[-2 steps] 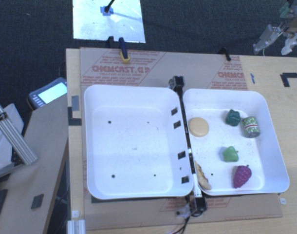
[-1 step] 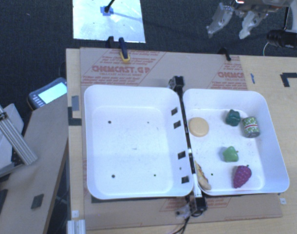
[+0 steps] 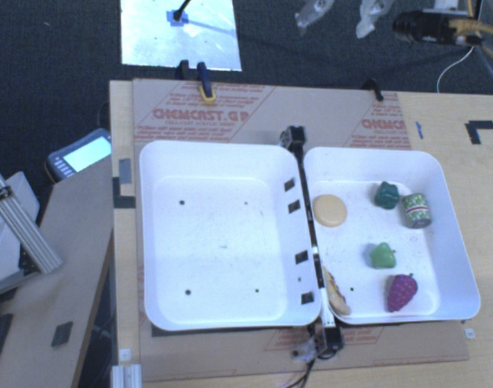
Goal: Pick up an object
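White left bin [image 3: 162,164] lies bare; claw [image 3: 347,10] hangs spread, holding nothing, beyond the bench's far edge.

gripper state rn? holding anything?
Gripper: open, fingers spread, holding nothing; it hangs above the floor beyond the bench, away from both bins.

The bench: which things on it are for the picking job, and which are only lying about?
For the job: gripper, open; yellow disc, dark green piece, small can, green pepper, purple grapes, in the right bin.

Lying about: left bin, yellow clamp, handheld device.
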